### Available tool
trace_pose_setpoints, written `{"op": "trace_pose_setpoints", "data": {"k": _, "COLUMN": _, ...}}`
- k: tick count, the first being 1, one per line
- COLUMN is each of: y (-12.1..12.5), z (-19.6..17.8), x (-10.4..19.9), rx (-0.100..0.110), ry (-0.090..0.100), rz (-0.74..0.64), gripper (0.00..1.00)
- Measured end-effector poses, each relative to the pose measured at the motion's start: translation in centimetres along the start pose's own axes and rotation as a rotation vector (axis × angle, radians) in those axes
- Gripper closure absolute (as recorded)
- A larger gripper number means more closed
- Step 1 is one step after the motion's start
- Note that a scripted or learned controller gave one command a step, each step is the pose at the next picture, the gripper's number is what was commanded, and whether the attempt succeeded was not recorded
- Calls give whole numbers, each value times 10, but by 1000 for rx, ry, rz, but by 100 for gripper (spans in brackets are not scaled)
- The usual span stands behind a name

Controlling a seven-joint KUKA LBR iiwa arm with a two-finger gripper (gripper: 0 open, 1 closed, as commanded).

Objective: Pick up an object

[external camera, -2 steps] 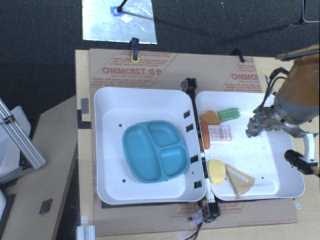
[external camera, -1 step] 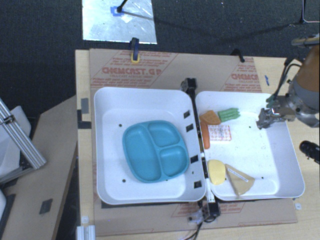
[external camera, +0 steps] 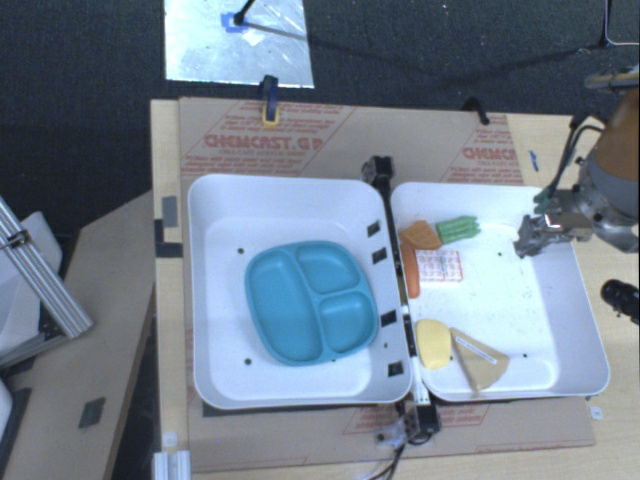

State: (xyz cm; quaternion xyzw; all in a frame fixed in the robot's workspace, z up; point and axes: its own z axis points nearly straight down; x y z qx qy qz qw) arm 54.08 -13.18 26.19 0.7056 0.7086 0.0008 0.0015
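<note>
Left bin point(external camera: 215, 298) holds a blue three-compartment plastic plate point(external camera: 310, 301). In the right bin point(external camera: 560, 318), along its left wall: orange wedge point(external camera: 421, 235), green ridged piece point(external camera: 458, 229), red-checked card point(external camera: 438, 266), yellow block point(external camera: 433, 343), tan triangle point(external camera: 482, 359). Gripper point(external camera: 530, 236) hangs at right centre of the frame over the far rim; I cannot tell its opening, and nothing visibly held. I judge it should travel left and centre over one isolated item before descending.

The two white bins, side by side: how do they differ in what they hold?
The left bin holds one big thing, a blue divided plate; the right bin holds several small ones, among them a green piece, a yellow piece and a tan wedge. The gripper is over the right bin's far right edge, not the left bin. Both bins are shallow and white.
</note>
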Motion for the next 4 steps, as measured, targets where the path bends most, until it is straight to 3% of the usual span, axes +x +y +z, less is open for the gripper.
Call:
{"op": "trace_pose_setpoints", "data": {"k": 3, "y": 30, "z": -2, "x": 164, "rx": 0, "ry": 2, "rz": -5, "gripper": 100}}
{"op": "trace_pose_setpoints", "data": {"k": 4, "y": 20, "z": 12, "x": 213, "rx": 3, "ry": 2, "rz": -4, "gripper": 100}}
